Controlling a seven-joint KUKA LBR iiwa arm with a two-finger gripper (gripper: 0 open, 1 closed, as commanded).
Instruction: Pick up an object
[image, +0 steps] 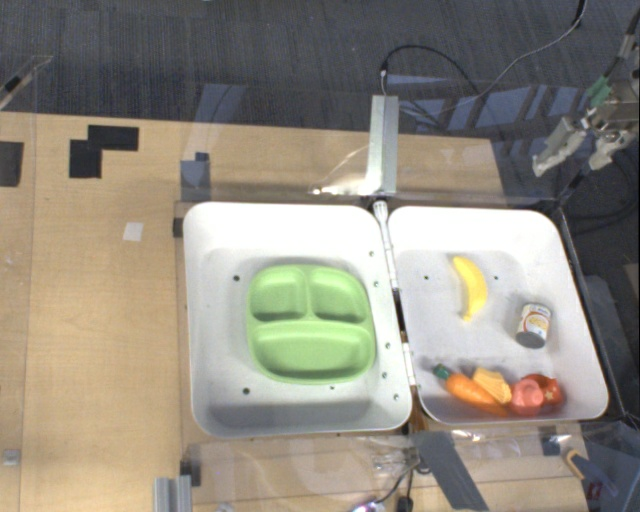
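The right bin (500, 232) holds a yellow banana (470, 287) near its middle and a small tin can (534, 325) to the right of it. Along its front wall lie a carrot (462, 387), an orange wedge (493, 383) and a red fruit (538, 394), close together. My gripper (578, 152) hangs at the upper right, beyond the right bin's far right corner and well above the bench. Its two fingers stand apart with nothing between them.
A green divided plate (310, 322) lies in the middle of the left bin (205, 300). A metal post (384, 145) stands behind the seam between the bins. Black cables (470, 75) run across the floor at the back.
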